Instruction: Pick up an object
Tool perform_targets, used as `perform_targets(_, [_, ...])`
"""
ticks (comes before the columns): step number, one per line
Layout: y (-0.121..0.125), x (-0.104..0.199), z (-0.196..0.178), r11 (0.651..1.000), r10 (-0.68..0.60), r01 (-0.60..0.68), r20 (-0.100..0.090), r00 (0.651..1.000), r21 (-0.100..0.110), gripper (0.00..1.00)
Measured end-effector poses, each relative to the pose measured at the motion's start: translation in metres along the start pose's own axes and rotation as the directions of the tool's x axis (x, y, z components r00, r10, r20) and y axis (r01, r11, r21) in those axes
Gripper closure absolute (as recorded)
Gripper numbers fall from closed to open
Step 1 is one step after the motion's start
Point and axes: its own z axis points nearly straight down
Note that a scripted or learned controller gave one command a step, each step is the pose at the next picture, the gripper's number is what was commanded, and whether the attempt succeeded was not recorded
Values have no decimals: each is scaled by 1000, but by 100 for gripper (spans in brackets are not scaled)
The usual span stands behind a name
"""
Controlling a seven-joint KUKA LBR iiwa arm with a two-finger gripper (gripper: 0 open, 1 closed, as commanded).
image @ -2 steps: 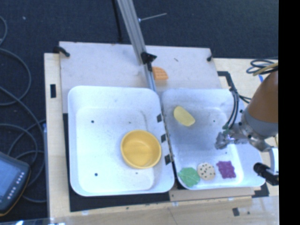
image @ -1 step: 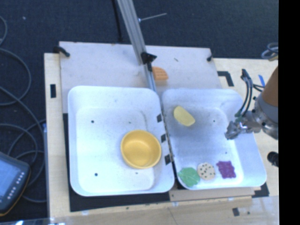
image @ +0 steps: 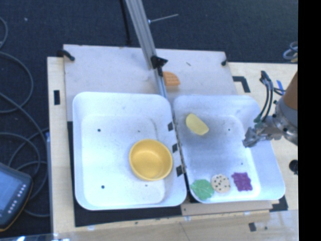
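Observation:
The right bin (image: 261, 157) holds a yellow lemon-shaped piece (image: 196, 124) near its back left. Along its front edge lie a green round piece (image: 202, 189), a speckled cookie (image: 220, 183) and a purple grape cluster (image: 243, 181). A yellow bowl (image: 150, 159) sits in the left bin (image: 100, 144), toward its right front. My gripper (image: 252, 137) hangs at the right bin's right side, above the bin floor and well back from the purple cluster. Nothing shows between its tips.
An orange object (image: 171, 79) lies on the bench behind the bins, beside a slanted metal rail (image: 143, 29). Cables and a tablet (image: 12, 195) sit on the dark floor at left.

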Motion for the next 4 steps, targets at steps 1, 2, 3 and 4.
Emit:
perform_targets(1, [16,54,-11,1000,-3,3,-2,1000,0,100])
perform_targets(2, [35,96,-3,1000,-1,1,-1,1000,2,100])
perform_targets(3, [56,140,4,1000,-1,1,-2,1000,2,100])
perform_targets(4, [74,187,10,1000,-1,1,-2,1000,3,100])
